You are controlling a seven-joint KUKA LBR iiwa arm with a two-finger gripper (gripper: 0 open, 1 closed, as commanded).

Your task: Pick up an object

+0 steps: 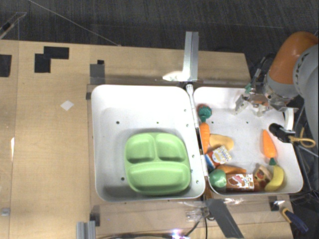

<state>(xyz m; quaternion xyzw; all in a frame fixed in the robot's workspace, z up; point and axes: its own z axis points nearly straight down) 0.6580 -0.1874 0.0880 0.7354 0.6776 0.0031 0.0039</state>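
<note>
My gripper (pixel 250 107) hangs over the back of the right bin (pixel 239 126), near its far right corner. Its fingers stand apart with nothing between them. Toy foods lie below and in front of it: a teal piece (pixel 204 112) by the divider, a long carrot (pixel 204 136) along the divider, a yellow wedge (pixel 222 142), a small printed packet (pixel 221 156), a green ball (pixel 217 179), a red juice box (pixel 239 182), a banana (pixel 276 178) and a second carrot (pixel 269 143) at the right wall.
The left bin (pixel 114 113) holds a green divided plate (pixel 157 162) in its front half. A metal post (pixel 191 54) stands behind the divider between the bins. The arm's orange band (pixel 294 54) rises at the right. Cables (pixel 299 141) hang by the right bin's edge.
</note>
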